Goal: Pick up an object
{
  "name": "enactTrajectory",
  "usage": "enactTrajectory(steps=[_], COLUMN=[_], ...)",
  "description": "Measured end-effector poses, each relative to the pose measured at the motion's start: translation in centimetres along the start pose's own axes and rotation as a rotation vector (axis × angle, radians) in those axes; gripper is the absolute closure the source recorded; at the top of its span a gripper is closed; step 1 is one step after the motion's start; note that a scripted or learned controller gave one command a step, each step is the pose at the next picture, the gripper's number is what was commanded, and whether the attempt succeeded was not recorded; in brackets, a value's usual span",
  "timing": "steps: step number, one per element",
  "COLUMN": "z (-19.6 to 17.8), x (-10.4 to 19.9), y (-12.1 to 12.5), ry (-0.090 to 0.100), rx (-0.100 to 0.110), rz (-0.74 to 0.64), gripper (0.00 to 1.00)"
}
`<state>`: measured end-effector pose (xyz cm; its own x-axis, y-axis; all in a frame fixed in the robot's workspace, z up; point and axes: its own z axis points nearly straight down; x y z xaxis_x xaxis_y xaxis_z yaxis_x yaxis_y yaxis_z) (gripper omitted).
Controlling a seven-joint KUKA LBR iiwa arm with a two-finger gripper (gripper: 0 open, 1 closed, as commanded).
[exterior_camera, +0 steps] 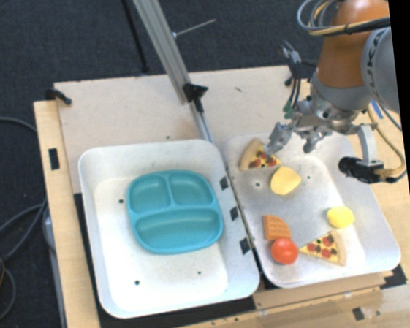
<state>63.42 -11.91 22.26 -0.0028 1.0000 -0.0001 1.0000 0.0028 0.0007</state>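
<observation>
The right bin (354,179) holds several toy foods: a pizza slice (257,156) at its far left corner, a pale yellow piece (286,181) just in front of that, an orange waffle-like piece (275,226), a red tomato (284,250), a second pizza slice (326,249) and a yellow lemon (340,216). My gripper (295,137) hangs over the bin's far edge, right of the first pizza slice. Its two fingers stand apart, open, with nothing between them.
The left bin (107,207) carries a teal divided plate (173,211). A slanted metal post (165,43) rises behind the bins, ending at a black clamp (195,92). Cables (319,7) loop over the arm's orange band (345,40).
</observation>
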Motion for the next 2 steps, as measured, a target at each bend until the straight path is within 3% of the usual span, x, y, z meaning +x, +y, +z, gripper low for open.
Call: enactTrajectory(steps=[1, 2], z=[0.0, 6.1], x=[0.0, -0.6], y=[0.0, -0.5], ry=[0.000, -0.001], rx=[0.000, 0.006], rz=[0.000, 0.004], gripper=[0.00, 0.00])
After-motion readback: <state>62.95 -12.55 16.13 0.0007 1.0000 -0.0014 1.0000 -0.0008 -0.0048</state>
